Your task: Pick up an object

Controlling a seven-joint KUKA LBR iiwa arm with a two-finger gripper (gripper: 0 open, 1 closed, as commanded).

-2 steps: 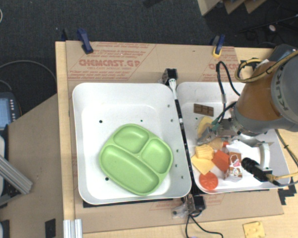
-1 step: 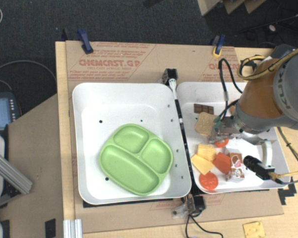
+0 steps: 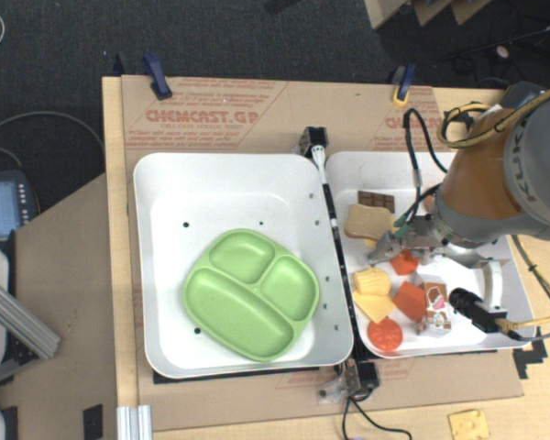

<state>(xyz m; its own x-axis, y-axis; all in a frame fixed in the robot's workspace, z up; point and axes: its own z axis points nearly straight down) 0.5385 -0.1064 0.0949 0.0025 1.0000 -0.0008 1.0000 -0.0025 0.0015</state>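
Left bin (image 3: 165, 200): white plastic, smooth, faint sheen. Green divided plate (image 3: 250, 293): moulded plastic, satin, soft highlights along its ridges. Board (image 3: 202, 108) under both bins: matt brown cardboard, printed red at twelve o'clock. Toy foods in right bin (image 3: 348, 168): orange block (image 3: 410, 299) and yellow wedge (image 3: 374, 291), smooth plastic. Arm (image 3: 504, 172): grey casing, glossy orange band.

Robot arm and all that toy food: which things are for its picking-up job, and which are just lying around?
For the job:
- hand, low in the right bin
- toast slice
- yellow cheese pieces
- small orange piece
- red block
- red round piece
- brown bar

Just lying about:
- green divided plate in the left bin
- blue clamps
- cables
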